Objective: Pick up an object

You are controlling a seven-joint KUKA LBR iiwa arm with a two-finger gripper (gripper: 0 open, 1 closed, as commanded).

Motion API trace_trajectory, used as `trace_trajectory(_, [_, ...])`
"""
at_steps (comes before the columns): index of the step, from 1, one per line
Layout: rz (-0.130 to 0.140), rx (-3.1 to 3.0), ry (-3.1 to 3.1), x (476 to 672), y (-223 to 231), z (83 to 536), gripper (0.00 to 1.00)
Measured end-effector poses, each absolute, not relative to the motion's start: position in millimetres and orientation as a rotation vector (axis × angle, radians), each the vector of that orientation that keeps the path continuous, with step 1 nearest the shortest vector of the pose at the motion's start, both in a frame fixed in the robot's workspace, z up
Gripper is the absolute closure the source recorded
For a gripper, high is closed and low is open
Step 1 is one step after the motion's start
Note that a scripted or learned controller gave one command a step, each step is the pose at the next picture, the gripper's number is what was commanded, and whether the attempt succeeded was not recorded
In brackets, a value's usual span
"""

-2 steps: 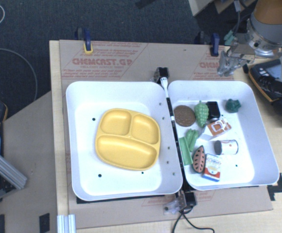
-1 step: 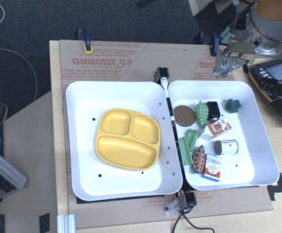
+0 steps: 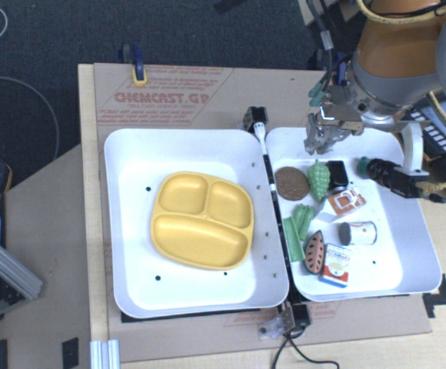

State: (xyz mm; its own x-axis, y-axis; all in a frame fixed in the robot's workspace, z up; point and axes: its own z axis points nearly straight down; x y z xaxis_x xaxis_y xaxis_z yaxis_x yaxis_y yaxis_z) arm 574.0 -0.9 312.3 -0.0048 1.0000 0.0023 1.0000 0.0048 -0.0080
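Two shallow white bins are seen from above, side by side. The left bin (image 3: 123, 206) holds a yellow divided tray (image 3: 202, 220). The right bin (image 3: 407, 267) is crowded with small items, apparently gathered there as candidates for picking: a brown disc (image 3: 291, 183), a green ridged object (image 3: 319, 177), a white cylinder (image 3: 359, 233). The gripper (image 3: 321, 141) hangs above the bin's far end, near the green object. Whether it is spread or closed cannot be told; nothing is seen held.
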Motion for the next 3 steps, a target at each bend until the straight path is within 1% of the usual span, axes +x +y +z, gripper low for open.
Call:
trace_trajectory(1, [0.002, -2.214, -2.223, 532.1, 22.0, 329.6, 1.00])
trace_trajectory(2, [-0.010, -2.215, -2.231, 501.7, 68.9, 370.2, 1.00])
trace_trajectory(3, [-0.006, -2.222, -2.225, 503.1, 66.2, 378.3, 1.00])
